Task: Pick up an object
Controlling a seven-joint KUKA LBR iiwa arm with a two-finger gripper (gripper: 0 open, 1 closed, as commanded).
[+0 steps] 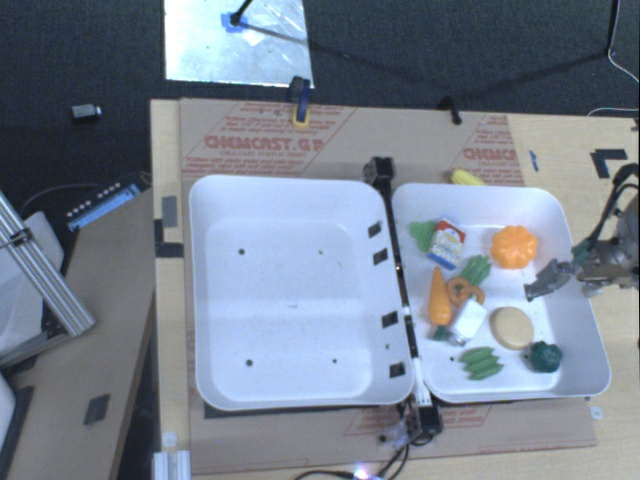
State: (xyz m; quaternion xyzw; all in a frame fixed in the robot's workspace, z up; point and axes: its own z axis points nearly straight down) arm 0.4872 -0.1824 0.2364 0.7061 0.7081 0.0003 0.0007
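- The right bin [575,268] carries all the toy food, gathered in its left and middle part, which leaves a bare strip of floor along its right wall where the arm comes in.
- The gripper [545,280] hangs over that bare strip at the bin's right side, pointing left toward the pile; a grey piece juts out toward the orange pumpkin [514,246] and the round beige piece [511,327], but it lies apart from both.
- Whether the fingers are spread or pressed together cannot be told at this size and angle; nothing shows between them, so I judge that nothing is held.
- Nearest candidates: the pumpkin just up and left of the gripper, the beige piece just below and left, and the dark green broccoli-like piece [544,356] near the bin's front right corner.
- Farther left, the carrot [439,298], a small white box [467,320] and a red-and-white carton [448,243] lie close together, some touching, so a clean grasp there looks harder.
- A green pod [482,364] lies alone near the front wall.
- The left bin [290,288] sits just beside it, walls touching at the middle.
- A yellow piece [466,178] lies outside on the table [260,138], behind the right bin.
- The pick looks not yet begun: the gripper needs to settle over one piece and descend.
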